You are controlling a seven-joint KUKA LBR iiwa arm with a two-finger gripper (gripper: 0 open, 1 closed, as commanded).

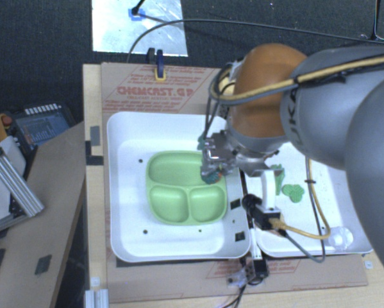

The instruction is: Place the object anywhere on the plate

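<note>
While the arm [320,95] is reached in from the right, the gripper [212,170] is positioned over the right edge of the green plate [179,194] in the left bin [124,172]. A small teal object [211,178] is seen at the fingertips, apparently pinched between narrowly set fingers, over the plate's upper compartment. Green items [293,191] are left in the right bin [326,236].

— Where's your plate [179,197] sitting?

— In the left bin [124,172], about its middle. My gripper [212,170] is over the plate's right rim, at the upper compartment.

— And right of the plate?

— The right bin [320,236], touching the left one. A small object [293,192] lies in it, well right of the plate. My arm [320,108] reaches across above that bin.
</note>
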